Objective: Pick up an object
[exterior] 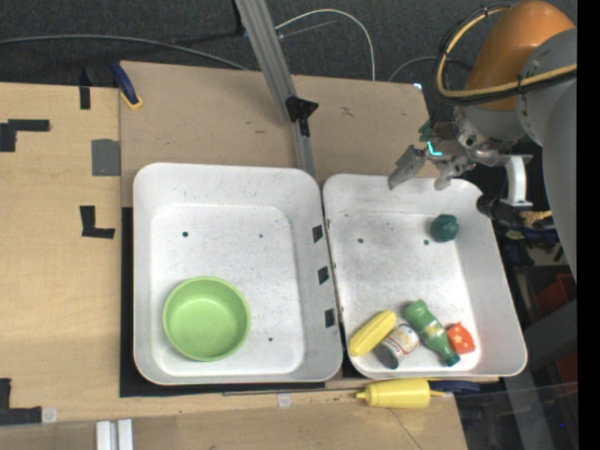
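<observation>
Gripper (424, 169) open over right bin (487, 251) far edge, green ball (444, 227) near far-right corner (untouched), green bowl (206, 319) left bin's (150, 251) near-left corner.

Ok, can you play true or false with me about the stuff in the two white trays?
1. The green bowl sits in the left tray. True.
2. The gripper is holding the green ball. False: the ball lies loose in the right tray, with the gripper open above the tray's far edge.
3. The corn cob lies beside a small can. True.
4. The yellow bottle is inside the right tray. False: it lies on the bench, outside the near edge.
</observation>
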`<state>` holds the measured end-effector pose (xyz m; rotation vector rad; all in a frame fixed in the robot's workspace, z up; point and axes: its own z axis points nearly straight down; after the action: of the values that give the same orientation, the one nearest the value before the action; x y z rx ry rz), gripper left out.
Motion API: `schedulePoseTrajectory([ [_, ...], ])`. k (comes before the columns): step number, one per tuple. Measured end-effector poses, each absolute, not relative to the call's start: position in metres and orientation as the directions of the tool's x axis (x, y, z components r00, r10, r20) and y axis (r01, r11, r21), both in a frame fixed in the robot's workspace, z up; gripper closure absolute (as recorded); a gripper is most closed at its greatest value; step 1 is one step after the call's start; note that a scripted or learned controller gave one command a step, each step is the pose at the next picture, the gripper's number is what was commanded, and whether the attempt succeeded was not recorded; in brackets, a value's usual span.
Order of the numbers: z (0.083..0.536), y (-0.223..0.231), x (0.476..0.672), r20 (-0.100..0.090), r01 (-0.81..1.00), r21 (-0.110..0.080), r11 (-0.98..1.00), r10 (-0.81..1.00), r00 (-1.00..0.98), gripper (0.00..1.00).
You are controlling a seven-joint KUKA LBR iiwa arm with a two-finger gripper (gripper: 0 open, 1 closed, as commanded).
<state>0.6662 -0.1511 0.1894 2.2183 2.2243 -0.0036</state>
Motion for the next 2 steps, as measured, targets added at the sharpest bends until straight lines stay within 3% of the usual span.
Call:
schedulePoseTrajectory([
  [2,0.087,-0.152,0.656,-0.001,1.0,-0.006,0.003,1.0,-0.003,0.0],
])
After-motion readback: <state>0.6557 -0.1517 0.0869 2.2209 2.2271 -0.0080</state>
